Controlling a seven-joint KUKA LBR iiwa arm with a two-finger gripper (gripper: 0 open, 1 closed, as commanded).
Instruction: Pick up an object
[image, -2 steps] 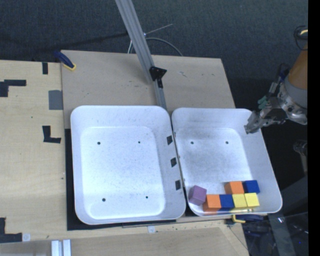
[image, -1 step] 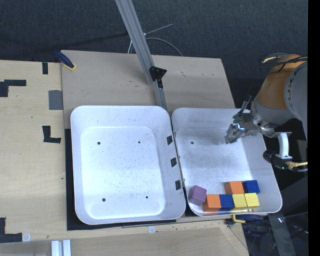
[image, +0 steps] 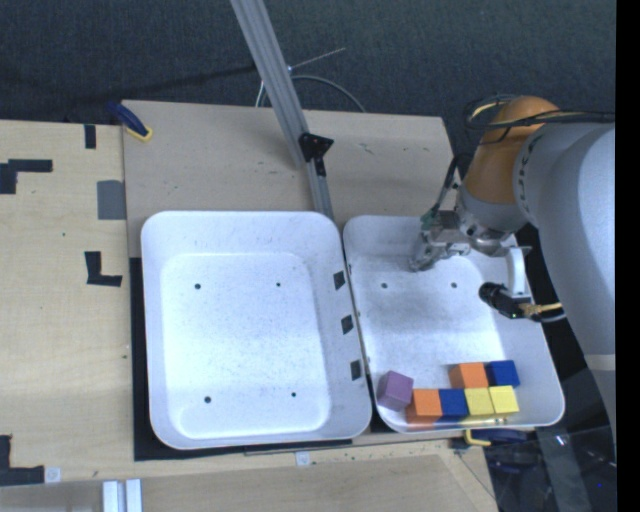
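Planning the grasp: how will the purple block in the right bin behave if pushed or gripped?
The purple block looks like a rigid cube with flat faces, so it should slide, not roll. It seems small, probably light. It touches the orange block and sits near the bin's rim, so a push may jam it.

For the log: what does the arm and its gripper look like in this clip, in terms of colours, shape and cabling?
The arm is bulky and rounded, with pale grey casing and an orange band just above the wrist. Thin dark cables loop over the top of that band. The gripper is a small metallic grey unit, narrower than the arm. Beside the wrist sits a white bracket carrying a black fitting with a yellowish tip.
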